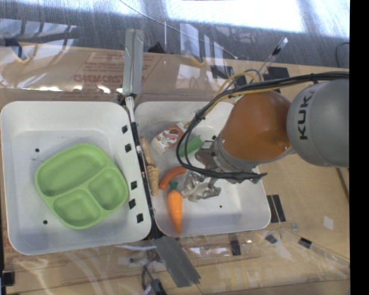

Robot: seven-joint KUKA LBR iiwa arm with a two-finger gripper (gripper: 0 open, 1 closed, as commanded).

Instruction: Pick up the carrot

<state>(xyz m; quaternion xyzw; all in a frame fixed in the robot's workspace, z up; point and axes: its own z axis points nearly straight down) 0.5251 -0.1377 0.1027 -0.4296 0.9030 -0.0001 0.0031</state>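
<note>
The orange carrot (pixel 174 208) with a green top lies in the right bin (pixel 252 211), near its front left corner. My gripper (pixel 198 189) hangs just right of the carrot's green end, low over the bin floor. The grey arm with its orange band (pixel 255 131) covers much of the bin behind it. Nothing is visibly between the fingers.
A green divided plate (pixel 80 186) lies in the left bin (pixel 24 128). In the right bin, a red sausage-like piece (pixel 171 176), a small red-and-white packet (pixel 167 138) and a tan stick (pixel 151 171) along the divider lie close to the carrot.
</note>
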